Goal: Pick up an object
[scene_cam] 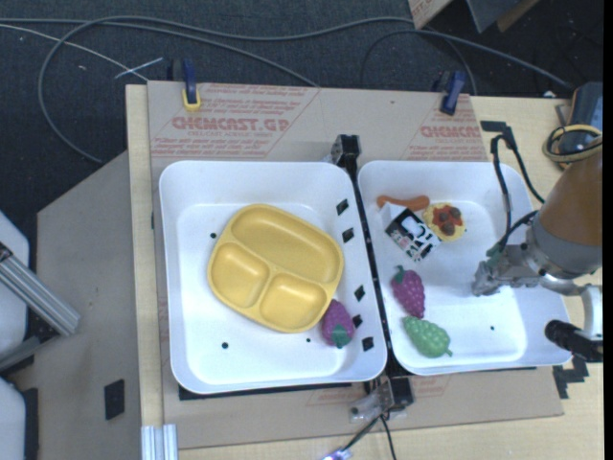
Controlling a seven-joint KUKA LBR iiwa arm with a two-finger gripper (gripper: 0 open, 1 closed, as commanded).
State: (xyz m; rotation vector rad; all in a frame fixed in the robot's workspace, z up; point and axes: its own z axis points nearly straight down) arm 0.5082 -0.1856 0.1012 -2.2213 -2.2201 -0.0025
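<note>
The right bin (508, 348) holds several toy foods. These are an orange carrot (402, 201), a black-and-white packet (410, 234), a red-and-yellow pizza piece (446, 220), a purple grape bunch (409, 292) and a green grape bunch (426, 336). My gripper (486, 282) hangs low over the right half of this bin, about 80 px right of the purple grapes. It touches none of the toys. The grey arm with its orange band (575, 209) rises behind it at the right edge.
The left bin (192, 199) carries a yellow divided plate (273, 266), with a purple toy (336, 324) against the plate's lower right corner. A black divider (359, 247) runs between the bins. Cables and a clamp lie along the bench's right side (575, 142).
</note>
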